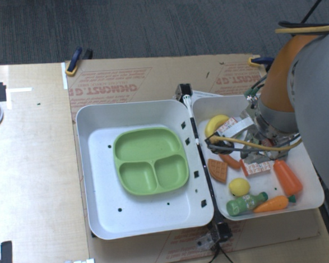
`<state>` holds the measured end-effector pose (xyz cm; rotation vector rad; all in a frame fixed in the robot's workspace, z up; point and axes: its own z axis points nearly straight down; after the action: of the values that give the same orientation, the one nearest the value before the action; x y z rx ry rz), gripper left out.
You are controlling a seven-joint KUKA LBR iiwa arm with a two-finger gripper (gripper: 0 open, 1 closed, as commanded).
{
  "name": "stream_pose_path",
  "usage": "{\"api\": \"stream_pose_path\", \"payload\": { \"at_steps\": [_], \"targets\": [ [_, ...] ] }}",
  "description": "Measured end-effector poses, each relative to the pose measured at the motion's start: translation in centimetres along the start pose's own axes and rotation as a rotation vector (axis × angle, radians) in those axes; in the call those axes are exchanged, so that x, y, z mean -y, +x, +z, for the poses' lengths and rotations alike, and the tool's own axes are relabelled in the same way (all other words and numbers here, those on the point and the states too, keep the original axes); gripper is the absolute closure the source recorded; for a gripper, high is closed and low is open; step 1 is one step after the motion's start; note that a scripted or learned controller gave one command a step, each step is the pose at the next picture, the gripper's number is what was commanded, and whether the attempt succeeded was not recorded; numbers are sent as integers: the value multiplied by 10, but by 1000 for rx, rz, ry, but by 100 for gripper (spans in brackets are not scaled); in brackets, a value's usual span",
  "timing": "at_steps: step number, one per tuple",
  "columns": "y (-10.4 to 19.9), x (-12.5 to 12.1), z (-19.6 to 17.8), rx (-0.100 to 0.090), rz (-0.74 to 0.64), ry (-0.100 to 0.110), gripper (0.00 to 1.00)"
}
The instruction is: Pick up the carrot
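The carrot (271, 205), orange with a green stub at its right end, lies along the front wall of the right bin (310, 163), beside a green bottle (245, 204). My gripper (249, 152) hangs low over the middle of that bin, behind and to the left of the carrot, with cables and white tags around it. The wrist and cables hide the gripper's tip. Nothing shows in its grasp.
The right bin also holds a banana (217, 123), a waffle (218, 170), a lemon (239, 186), a small red-orange strip (231, 161) and a fat orange-red piece (287, 177) just behind the carrot. The left bin (95, 178) holds a green divided plate (151, 160).
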<state>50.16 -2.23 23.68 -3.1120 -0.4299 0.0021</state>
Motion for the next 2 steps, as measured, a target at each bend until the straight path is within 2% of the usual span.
{"api": "stream_pose_path", "payload": {
  "at_steps": [1,2],
  "targets": [
    [-27,-7,45,1,74,2,100],
    [-23,4,14,-1,39,0,100]
  ]
}}
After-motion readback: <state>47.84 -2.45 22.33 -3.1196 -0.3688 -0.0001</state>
